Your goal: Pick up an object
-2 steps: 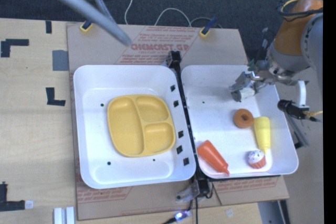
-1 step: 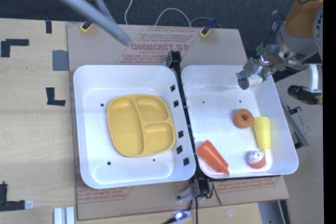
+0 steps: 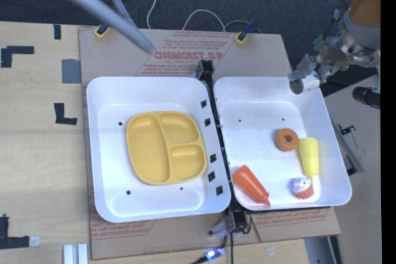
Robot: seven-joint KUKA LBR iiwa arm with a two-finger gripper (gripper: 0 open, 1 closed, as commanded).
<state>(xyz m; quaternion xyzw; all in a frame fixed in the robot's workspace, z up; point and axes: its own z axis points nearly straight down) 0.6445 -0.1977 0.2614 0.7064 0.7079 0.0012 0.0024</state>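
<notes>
- The gripper (image 3: 304,79) is being held over the far right corner of the right bin (image 3: 260,105) — whether it is open or closed cannot be told, and nothing is being seen in its grasp.
- Four small things are being kept in the right bin, all clear of the gripper: a brown doughnut (image 3: 286,139), with a yellow bottle (image 3: 309,156) just beside it on the right.
- An orange carrot (image 3: 250,185) is being rested at the near left corner, tilted against the wall.
- A small white-and-red cupcake (image 3: 301,187) is being seen just below the bottle.
- A yellow divided plate (image 3: 166,148) is being carried by the left bin (image 3: 94,102) — flat, near its middle.
</notes>
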